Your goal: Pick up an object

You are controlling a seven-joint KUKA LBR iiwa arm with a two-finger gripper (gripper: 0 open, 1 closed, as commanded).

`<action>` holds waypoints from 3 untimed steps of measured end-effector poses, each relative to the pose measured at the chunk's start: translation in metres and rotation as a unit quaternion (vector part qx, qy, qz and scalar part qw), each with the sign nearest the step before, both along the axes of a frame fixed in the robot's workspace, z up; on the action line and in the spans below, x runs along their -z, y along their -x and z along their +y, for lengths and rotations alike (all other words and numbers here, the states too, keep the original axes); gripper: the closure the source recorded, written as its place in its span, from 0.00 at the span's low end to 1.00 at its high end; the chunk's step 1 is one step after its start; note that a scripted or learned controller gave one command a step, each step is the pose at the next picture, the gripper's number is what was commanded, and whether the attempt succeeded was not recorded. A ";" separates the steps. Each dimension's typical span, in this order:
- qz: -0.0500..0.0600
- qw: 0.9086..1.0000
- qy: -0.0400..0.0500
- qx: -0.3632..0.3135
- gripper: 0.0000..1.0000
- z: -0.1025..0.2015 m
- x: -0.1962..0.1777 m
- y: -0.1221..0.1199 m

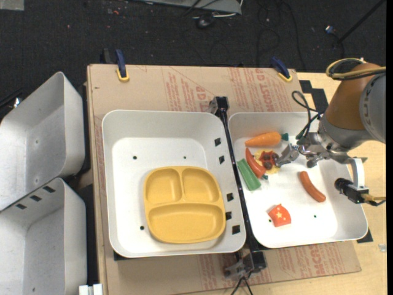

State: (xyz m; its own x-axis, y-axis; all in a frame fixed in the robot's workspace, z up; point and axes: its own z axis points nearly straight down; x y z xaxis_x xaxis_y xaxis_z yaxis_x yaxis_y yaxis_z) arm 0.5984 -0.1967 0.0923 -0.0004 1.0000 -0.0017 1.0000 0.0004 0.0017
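The right bin [344,226] holds several toy foods: an orange carrot [263,139], a green piece [249,174], a red sausage [254,165] beside it, a small dark red and yellow piece [268,159], a brown-red sausage [312,186] and a red block with a yellow mark [280,216]. My gripper [296,154] hangs low over the bin's upper middle, just right of the dark red piece and left of the brown-red sausage. Nothing shows between its fingers.
The left bin [123,134] carries a yellow divided tray [183,204]. A black divider [232,165] runs between the bins. Two more white bins [37,165] stand off the bench at the left. The arm [353,109] comes in over the right bin's far right corner.
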 end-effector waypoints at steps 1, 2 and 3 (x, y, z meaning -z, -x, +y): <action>-0.004 1.000 0.000 -0.001 1.00 0.001 -0.014 -0.003; -0.002 1.000 0.000 -0.002 1.00 0.007 -0.070 -0.012; -0.002 1.000 0.000 -0.001 1.00 0.012 -0.126 -0.005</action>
